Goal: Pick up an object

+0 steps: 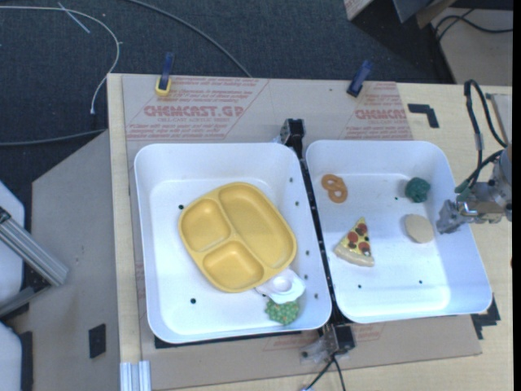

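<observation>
The right bin (391,304) holds a brown pretzel (334,187), a pizza slice (356,243), a green broccoli piece (418,189) and a beige round piece (419,229). My gripper (453,217) reaches in over the right bin's right wall, just right of the beige piece and below the broccoli. Nothing shows in its grasp. The left bin (163,218) carries a yellow divided plate (236,235), with a white and green toy food (282,296) by the plate's near edge.
The two bins sit side by side on a cardboard sheet (203,112), held by a yellow-blue clamp (165,78) and a blue clamp (358,80) at the back. Cables (480,129) hang at the right by the arm.
</observation>
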`<state>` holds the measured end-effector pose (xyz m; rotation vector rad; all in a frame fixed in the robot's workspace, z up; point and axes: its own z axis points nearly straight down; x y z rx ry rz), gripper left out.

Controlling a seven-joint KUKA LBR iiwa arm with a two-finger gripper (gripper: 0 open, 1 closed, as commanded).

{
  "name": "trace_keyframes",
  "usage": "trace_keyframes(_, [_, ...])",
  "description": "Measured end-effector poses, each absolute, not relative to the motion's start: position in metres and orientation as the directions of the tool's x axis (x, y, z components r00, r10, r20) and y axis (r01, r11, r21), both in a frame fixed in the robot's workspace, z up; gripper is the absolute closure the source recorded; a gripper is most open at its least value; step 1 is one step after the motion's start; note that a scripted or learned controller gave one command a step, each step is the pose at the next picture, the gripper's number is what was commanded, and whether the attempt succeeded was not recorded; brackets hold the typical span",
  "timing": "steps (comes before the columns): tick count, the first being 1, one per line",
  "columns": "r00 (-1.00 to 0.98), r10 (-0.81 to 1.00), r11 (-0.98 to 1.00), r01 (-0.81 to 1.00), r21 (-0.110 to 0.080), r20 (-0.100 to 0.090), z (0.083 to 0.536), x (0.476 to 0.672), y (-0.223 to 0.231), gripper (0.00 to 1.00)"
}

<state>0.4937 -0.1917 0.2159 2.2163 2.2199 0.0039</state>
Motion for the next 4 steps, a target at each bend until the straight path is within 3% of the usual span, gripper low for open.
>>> trace_keyframes(1, [-0.002,1.0,0.002,1.0,0.004,-0.001,0.241,0.495,-0.192,1.0])
trace_keyframes(4, [-0.007,1.0,0.007,1.0,0.002,0.002,0.25,0.523,-0.018,1.0])
